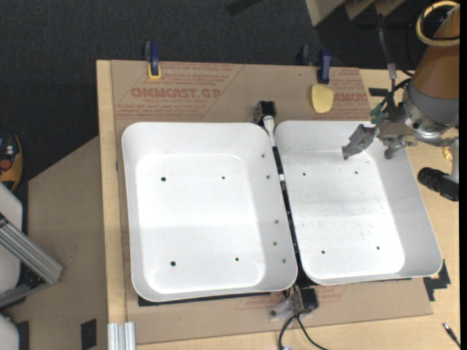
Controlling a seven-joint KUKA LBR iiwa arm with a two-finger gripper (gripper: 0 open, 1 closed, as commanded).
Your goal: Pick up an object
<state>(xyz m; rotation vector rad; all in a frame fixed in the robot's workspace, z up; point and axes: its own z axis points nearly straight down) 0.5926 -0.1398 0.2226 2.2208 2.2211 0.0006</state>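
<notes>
From the overhead camera view, the grey two-finger tool (372,142) hangs over the far right part of the shallow white plastic right bin (408,217), beneath the arm's orange band (438,71). Its two fingers look spread, with nothing between them. No loose object can be made out below the tool on the bin floor, nor in the shallow white plastic left bin (139,217) well off to its left. The one small candidate is a pale yellow rounded piece (322,98), lying beyond the tool and to its left, on the brown cardboard-covered bench (219,86) just outside the bin rim. To do this step well, the tool should first centre above a real object, keep its fingers spread during descent, and close only once they straddle it.
</notes>
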